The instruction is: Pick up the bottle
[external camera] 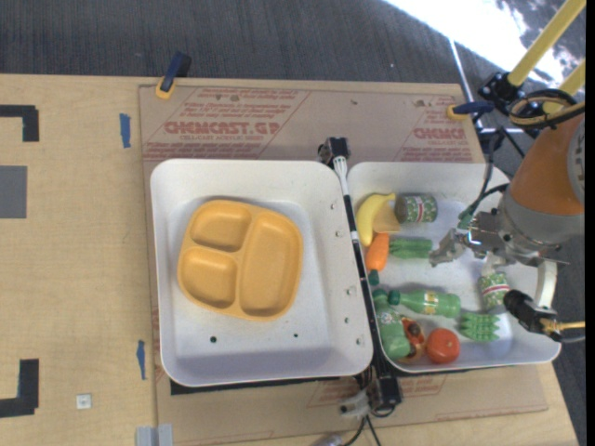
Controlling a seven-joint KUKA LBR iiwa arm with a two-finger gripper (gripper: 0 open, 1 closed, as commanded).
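Note:
The bottle (423, 301) is green with a pale label. It lies on its side in the right bin (530, 349), its neck pointing left, in the bin's lower half. My gripper (453, 246) hangs over the middle of that bin, up and to the right of the bottle and apart from it. The grey wrist and orange band (548, 189) reach in from the right. Nothing is seen held in the gripper.
Around the bottle lie a banana (370, 214), a can (416, 208), a carrot (377, 252), a green vegetable (410, 247), a tomato (443, 345), a green pepper (396, 335), a green fork-like toy (481, 325) and a small can (494, 288). A yellow divided plate (241, 257) sits in the left bin (177, 342).

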